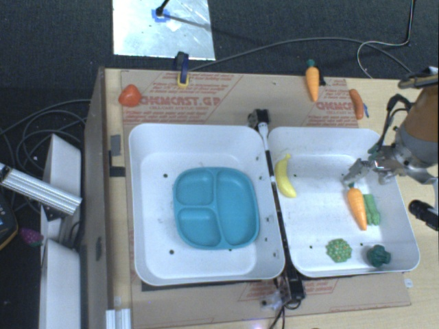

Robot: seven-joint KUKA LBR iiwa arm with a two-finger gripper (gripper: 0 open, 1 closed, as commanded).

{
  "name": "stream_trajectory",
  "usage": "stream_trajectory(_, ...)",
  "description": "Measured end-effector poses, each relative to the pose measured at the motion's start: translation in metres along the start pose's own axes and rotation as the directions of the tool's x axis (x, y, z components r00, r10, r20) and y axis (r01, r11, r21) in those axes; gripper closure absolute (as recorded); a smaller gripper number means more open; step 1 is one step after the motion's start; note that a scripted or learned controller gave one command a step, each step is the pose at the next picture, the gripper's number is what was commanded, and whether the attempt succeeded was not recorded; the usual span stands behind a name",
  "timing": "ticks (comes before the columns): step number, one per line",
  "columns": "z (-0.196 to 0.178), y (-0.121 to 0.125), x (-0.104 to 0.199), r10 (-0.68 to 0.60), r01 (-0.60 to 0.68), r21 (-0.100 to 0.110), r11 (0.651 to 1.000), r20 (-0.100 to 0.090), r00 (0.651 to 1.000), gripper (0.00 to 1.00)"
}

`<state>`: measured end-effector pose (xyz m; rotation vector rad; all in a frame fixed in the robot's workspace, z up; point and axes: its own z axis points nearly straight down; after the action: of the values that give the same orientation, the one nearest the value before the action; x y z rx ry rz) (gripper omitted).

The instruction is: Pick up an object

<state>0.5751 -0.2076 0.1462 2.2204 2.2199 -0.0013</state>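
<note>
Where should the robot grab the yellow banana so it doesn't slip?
Probably around the banana's thick middle, coming straight down from above. It lies flat on the right bin's floor close to the left wall, running top to bottom, so the fingers would best close across its narrow width.

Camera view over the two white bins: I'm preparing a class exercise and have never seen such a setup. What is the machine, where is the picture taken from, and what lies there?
One camera looks down at a slant. The grey arm entering from the right is a robot; its gripper hovers over the right bin, holding nothing visible. That bin contains a toy banana, a carrot beside a green pod, a light green ball and dark broccoli. The left bin holds a blue divided plate.
</note>
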Motion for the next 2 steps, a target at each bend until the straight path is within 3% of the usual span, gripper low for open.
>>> stream_trajectory(1,0.054,-0.008,0.016,-0.002,0.002,-0.006,1.000,-0.001,1.000,0.00)
stream_trajectory(2,0.044,-0.008,0.015,-0.002,0.002,-0.007,1.000,0.000,1.000,1.00)
